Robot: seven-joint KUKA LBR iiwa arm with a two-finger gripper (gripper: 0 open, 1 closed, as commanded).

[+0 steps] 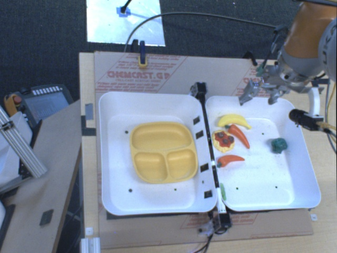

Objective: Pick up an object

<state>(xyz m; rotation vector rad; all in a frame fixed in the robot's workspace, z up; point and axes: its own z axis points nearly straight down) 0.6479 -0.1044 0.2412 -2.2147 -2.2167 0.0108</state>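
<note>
While the gripper hangs with fingers spread and nothing between them above the right bin's far edge, the banana lies near it (light, stiff, probably slick plastic), best pinched across its curved middle.

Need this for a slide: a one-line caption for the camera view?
Open gripper above right bin of toy food; yellow tray in left bin.
</note>
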